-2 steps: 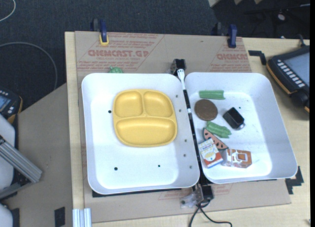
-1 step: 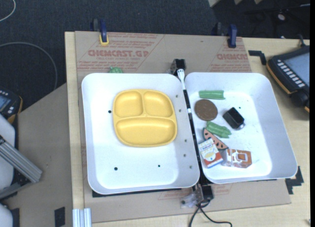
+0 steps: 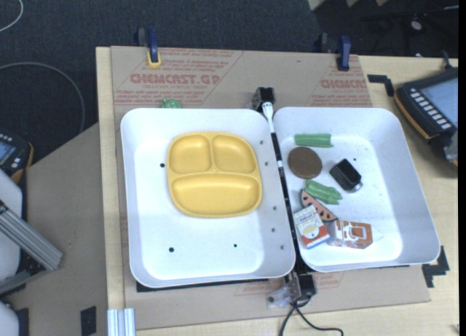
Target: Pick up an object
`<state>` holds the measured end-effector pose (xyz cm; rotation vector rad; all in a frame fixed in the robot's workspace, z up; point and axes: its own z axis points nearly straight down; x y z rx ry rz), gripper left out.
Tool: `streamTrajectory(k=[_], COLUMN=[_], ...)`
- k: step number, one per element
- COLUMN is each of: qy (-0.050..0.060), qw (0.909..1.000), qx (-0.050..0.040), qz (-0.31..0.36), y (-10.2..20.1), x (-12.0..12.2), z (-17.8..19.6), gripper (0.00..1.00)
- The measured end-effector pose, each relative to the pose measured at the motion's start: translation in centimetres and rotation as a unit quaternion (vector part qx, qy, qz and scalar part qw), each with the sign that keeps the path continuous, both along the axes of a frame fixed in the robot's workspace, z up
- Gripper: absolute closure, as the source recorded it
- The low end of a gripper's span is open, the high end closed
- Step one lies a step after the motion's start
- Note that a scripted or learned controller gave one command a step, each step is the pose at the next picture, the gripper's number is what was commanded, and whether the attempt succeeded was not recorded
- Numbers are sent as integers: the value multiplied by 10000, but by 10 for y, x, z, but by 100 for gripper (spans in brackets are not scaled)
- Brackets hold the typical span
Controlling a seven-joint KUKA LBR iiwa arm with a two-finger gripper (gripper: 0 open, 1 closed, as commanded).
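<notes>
- Lying in the left bin (image 3: 145, 247), a yellow tray (image 3: 214, 174) is seen.
- A brown disc (image 3: 304, 162), black block (image 3: 345, 175), two green pieces (image 3: 313, 139) and cartons (image 3: 331, 229) are held in the right bin (image 3: 408, 203).
- The pincer's state cannot be told.

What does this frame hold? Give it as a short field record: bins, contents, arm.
left bin: yellow divided plate
right bin: green piece, brown disc, black block, green pod, two small packets
items touching: packets overlap; the rest lie apart
task state: nothing lifted yet
</notes>
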<state>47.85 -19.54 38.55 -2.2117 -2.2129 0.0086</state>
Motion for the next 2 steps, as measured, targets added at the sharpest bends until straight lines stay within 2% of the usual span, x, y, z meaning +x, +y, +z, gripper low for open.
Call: streamTrajectory(k=[1,2], qy=[-129,-95], qw=[9999,9999], qx=[-52,-46], qz=[9,-7], y=[7,-29], x=[1,1], z=[111,151], gripper=[100,100])
